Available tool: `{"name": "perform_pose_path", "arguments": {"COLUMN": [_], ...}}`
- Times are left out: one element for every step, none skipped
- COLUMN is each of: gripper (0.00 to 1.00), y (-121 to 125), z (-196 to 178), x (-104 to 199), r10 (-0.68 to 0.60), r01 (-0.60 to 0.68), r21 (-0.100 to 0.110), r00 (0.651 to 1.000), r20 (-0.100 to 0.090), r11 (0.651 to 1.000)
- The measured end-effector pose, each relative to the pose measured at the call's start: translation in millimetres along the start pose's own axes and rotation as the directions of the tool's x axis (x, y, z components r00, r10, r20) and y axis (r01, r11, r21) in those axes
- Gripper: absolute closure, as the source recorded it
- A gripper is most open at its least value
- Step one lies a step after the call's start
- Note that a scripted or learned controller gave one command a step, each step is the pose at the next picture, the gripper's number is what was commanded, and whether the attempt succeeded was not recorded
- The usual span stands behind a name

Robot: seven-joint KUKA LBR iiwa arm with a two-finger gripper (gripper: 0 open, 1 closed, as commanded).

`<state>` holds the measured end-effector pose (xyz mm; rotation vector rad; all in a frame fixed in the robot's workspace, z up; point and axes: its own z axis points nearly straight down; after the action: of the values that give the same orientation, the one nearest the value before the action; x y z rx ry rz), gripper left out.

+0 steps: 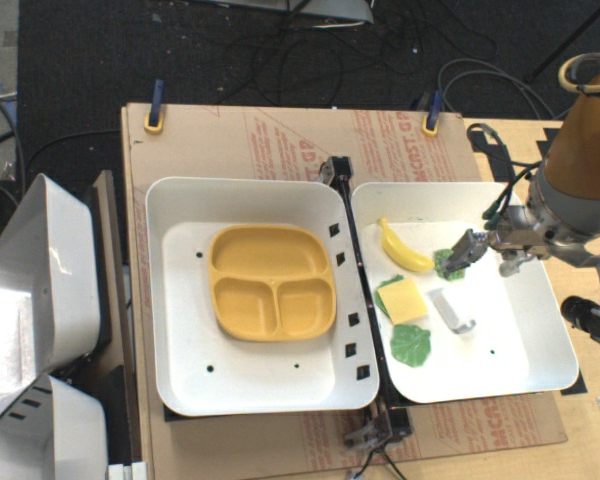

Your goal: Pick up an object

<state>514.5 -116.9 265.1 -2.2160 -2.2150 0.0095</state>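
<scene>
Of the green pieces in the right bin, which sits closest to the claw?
The small dark green piece beside the banana, right at the claw. The green piece near the bin's front edge lies farther off.

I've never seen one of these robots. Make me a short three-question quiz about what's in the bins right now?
1. True or false: the yellow divided tray lies in the left bin.
2. Which lies nearest the gripper: A) banana, B) green piece, C) cheese slice?
3. Fill in: the tray has ___ compartments.

Key: 1 true; 2 B; 3 three.
</scene>
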Motion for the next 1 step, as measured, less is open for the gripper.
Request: {"name": "perform_pose_path", "arguments": {"gripper": [0.00], "y": [1.8], "z": [-4.7], "x": [0.1], "r10": [-0.002], "r01": [0.002], "r21": [-0.010], "r00": [1.000], "r20": [0.002], "r11": [1.000]}}
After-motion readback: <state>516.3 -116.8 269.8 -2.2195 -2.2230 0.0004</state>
